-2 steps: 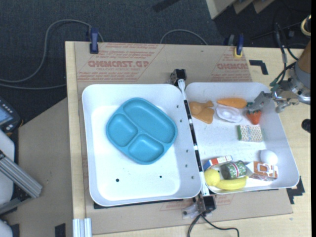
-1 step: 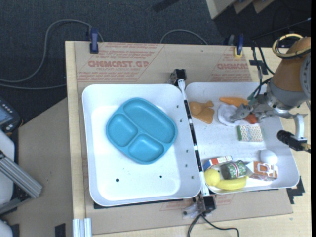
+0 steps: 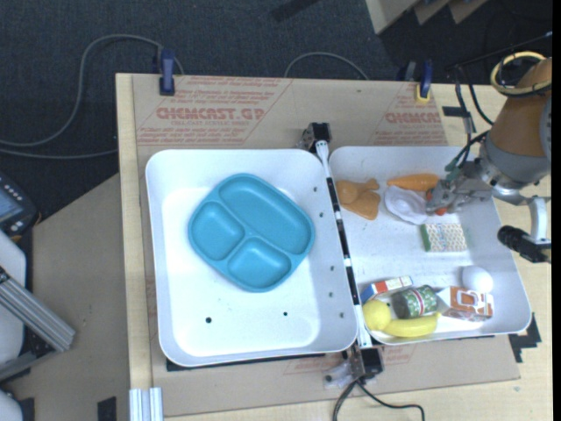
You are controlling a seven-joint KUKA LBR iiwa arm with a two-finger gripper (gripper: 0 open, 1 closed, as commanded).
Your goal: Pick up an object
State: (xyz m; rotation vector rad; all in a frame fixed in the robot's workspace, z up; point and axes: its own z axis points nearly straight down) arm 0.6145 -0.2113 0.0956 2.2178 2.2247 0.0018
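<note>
Where bins meet, banana (image 3: 400,324) lies right.

I note two white bins side by side, left bin (image 3: 254,318) and right bin (image 3: 394,253), rims touching along the middle. Both sit on a brown printed board (image 3: 219,112). Blue clamps grip its far edge, one left (image 3: 166,67), one right (image 3: 424,77). A thin cable (image 3: 96,60) loops over dark carpet (image 3: 175,7). A metal rail (image 3: 31,310) lies at lower left.

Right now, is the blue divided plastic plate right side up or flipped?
Right side up: the blue divided plastic plate shows its three hollow compartments.
</note>
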